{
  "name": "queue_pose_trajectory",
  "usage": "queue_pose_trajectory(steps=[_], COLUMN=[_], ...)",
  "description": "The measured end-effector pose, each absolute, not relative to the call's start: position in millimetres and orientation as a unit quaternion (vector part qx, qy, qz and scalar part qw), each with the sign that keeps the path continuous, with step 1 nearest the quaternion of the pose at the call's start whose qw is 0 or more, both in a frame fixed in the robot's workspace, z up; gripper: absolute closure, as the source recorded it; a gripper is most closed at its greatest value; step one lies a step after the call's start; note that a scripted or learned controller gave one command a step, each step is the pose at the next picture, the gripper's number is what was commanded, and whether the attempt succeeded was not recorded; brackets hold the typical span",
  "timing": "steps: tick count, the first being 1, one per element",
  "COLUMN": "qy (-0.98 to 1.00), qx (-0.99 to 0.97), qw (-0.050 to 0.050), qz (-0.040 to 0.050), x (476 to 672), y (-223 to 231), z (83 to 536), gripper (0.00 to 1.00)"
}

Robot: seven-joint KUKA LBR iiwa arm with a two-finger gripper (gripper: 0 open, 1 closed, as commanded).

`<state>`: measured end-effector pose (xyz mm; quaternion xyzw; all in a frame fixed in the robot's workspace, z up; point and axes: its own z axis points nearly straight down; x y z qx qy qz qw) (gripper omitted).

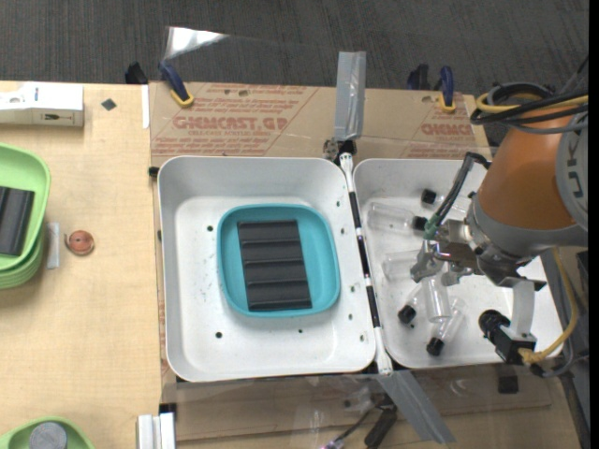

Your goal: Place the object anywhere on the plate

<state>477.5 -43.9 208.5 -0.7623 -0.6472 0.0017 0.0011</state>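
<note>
So over in the left bin the teal plate is sitting there with a dark ribbed insert on it, nothing dropped on it yet, and it's well apart from the action. Everything else is happening in the right bin, where a bunch of clear tubes with black caps are scattered about. The main risk imo is that those things are see-through, round and lying close together, so the hand could easily slip off one, nudge it so it rolls away, or come up with nothing at all; even with a good grab there's the bin wall to get over on the way to the plate. The hand is low down over the pile, and the nearest tubes lie just beside and below it, toward the near edge. Honestly the arm hides too much here, I can't tell whether it's open, closed or has anything in it
</note>
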Motion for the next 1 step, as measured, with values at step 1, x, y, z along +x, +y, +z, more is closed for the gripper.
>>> queue_pose_trajectory(steps=[1], qy=[-0.666], qx=[-0.746], qw=[0.001], qz=[0.0017], x=[477.6], y=[6.8], z=[205.3], gripper=[1.00])
